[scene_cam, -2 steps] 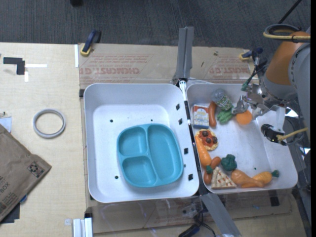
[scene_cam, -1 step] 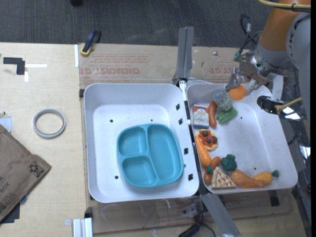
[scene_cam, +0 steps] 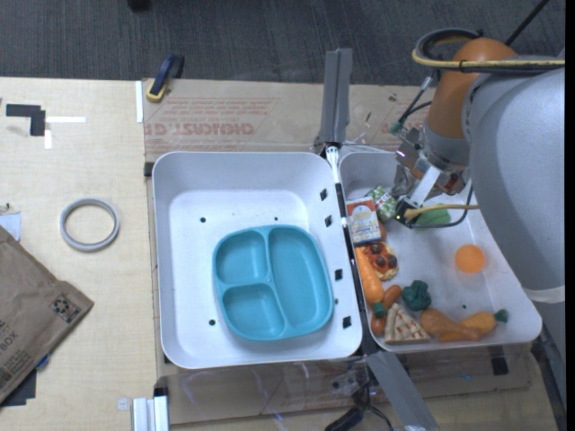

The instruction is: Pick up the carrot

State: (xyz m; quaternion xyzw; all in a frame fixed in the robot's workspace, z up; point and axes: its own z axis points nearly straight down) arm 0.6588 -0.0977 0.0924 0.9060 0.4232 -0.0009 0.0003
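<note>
**Bench inventory: two bins, toy food, arm over the right bin**

- Left bin [scene_cam: 171, 241]: shallow white plastic with rounded corners. It holds a smooth teal plate [scene_cam: 269, 281] moulded into three compartments.
- Right bin [scene_cam: 503, 281]: same white plastic, scattered with toy food.
- Carrot [scene_cam: 369, 279]: a glossy orange taper lying along the right bin's left wall, just beside the divider between the bins, well apart from the claw.
- Also in the right bin: a small printed carton [scene_cam: 364, 222], an orange ball [scene_cam: 469, 259], a knobbly green broccoli piece [scene_cam: 415, 294], and a pizza wedge [scene_cam: 402, 326].
- Gripper [scene_cam: 415, 206]: hanging low over the upper part of the right bin beside a green leafy piece [scene_cam: 433, 215]. Whether the claw is apart or together, I cannot tell.
- Off to the left: a grey tape ring [scene_cam: 90, 224] on pale wood.
</note>
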